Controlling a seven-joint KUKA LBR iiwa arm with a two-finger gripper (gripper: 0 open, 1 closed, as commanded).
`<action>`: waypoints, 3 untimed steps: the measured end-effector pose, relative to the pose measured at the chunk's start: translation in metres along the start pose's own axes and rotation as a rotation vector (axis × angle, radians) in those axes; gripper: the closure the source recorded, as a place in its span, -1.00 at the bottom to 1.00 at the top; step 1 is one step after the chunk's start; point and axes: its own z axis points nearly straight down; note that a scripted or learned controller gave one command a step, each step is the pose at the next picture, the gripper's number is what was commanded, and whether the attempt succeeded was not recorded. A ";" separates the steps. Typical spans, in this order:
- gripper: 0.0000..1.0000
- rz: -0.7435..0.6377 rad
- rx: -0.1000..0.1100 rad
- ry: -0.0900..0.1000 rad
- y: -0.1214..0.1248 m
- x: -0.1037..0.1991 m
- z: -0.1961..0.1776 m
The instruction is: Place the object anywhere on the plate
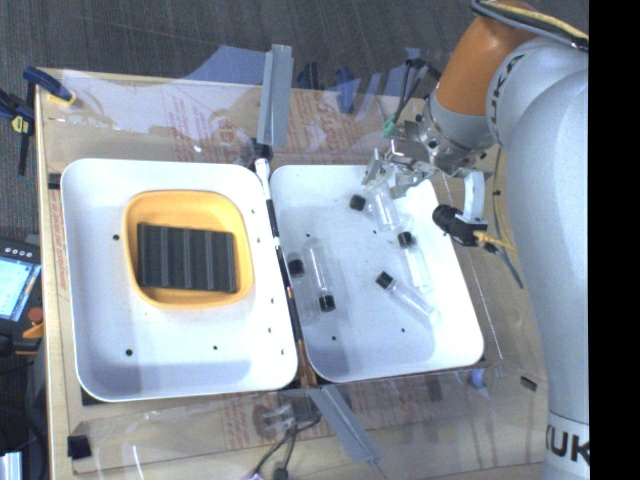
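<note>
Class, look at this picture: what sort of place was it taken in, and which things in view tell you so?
Most likely a robotics lab or test bench. A grey robot arm with an orange band reaches over two shallow white bins: one holds a yellow plate, the other several clear tubes with black caps. Cables and clamps ring the bench.

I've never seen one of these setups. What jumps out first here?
The big grey arm with its orange band fills the right side, its tool over the right bin's far edge. In the left bin lies a yellow plate bearing a dark ribbed insert. Several clear tubes with black caps are scattered in the right bin.
</note>
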 end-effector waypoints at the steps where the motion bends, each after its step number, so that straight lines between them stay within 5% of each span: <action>1: 1.00 -0.117 0.002 -0.001 -0.039 0.037 -0.010; 3: 1.00 -0.549 0.005 -0.001 -0.064 0.091 -0.004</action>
